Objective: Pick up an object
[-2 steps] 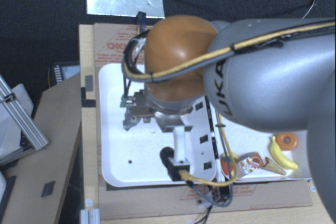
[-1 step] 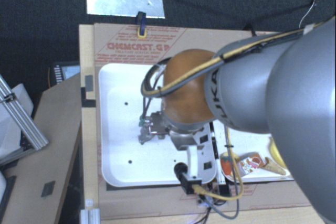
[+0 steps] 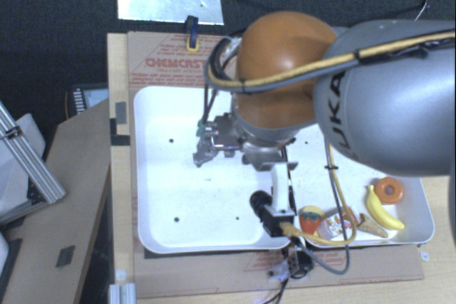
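End effector (image 3: 205,153) hovers mid-frame over the left bin (image 3: 153,117), grip state unclear; next I must reach the banana (image 3: 381,210), lower right.

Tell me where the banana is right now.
The banana lies in the right bin, near its front right corner, just below an orange round fruit and right of a small pile of toys.
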Tool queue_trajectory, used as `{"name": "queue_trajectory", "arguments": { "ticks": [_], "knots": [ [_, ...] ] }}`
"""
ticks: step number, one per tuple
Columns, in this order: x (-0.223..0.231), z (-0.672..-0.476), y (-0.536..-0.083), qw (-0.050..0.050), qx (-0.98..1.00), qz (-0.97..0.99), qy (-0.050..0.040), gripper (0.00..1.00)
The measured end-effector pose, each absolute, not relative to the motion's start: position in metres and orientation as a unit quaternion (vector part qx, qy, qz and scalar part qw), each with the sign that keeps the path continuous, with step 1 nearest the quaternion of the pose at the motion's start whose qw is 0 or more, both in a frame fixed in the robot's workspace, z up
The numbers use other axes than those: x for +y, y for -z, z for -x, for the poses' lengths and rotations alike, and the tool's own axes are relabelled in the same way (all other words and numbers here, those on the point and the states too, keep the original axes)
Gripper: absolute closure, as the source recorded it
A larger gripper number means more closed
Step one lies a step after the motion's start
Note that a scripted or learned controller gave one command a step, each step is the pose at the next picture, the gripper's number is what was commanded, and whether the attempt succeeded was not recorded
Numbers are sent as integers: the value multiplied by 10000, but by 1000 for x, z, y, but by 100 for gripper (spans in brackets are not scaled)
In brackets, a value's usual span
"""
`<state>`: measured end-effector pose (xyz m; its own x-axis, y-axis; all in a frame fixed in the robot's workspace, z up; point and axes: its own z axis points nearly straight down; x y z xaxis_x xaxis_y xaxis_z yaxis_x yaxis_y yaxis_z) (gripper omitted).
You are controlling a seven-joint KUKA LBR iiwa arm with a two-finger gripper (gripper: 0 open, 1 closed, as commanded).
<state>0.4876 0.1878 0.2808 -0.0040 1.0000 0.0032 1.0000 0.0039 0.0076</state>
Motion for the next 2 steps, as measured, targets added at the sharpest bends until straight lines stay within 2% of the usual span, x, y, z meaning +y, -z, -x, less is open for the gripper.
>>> {"name": "queue_trajectory", "arguments": {
  "ticks": [1, 2],
  "knots": [
    [122, -487, -245, 1, 7055, -7087, 6, 0],
    [154, -556, -110, 3, 7087, -7055, -8, 0]
  ]
}}
